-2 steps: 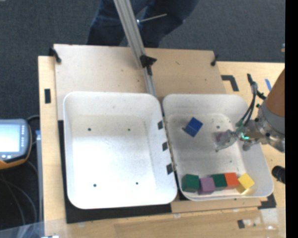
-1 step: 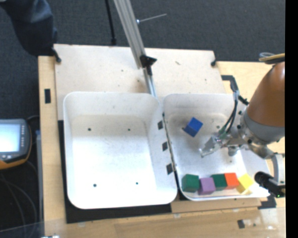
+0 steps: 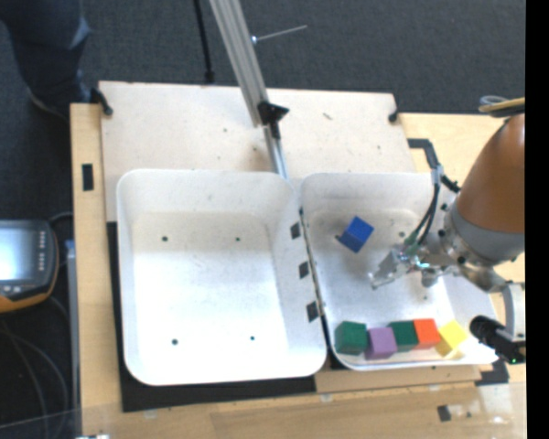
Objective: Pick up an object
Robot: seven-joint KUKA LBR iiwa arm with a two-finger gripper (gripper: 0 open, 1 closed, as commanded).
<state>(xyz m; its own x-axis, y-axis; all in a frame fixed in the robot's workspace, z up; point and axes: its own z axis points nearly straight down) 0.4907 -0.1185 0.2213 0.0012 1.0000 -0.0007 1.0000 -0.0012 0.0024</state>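
A blue cube (image 3: 355, 233) lies in the upper middle of the right bin (image 3: 322, 199). Along that bin's front edge sit a dark green cube (image 3: 351, 337), a purple cube (image 3: 382, 341), a green cube (image 3: 404, 334), an orange cube (image 3: 426, 332) and a yellow cube (image 3: 451, 337) in a row. My gripper (image 3: 389, 269) hangs over the bin's middle, right of and below the blue cube, reaching in from the right. I see nothing between its fingers.
The left bin (image 3: 128, 199) lies beside the right one. A slanted metal pole (image 3: 242, 58) rises from the bench behind the bins. A grey device (image 3: 16, 259) sits off the bench at the left.
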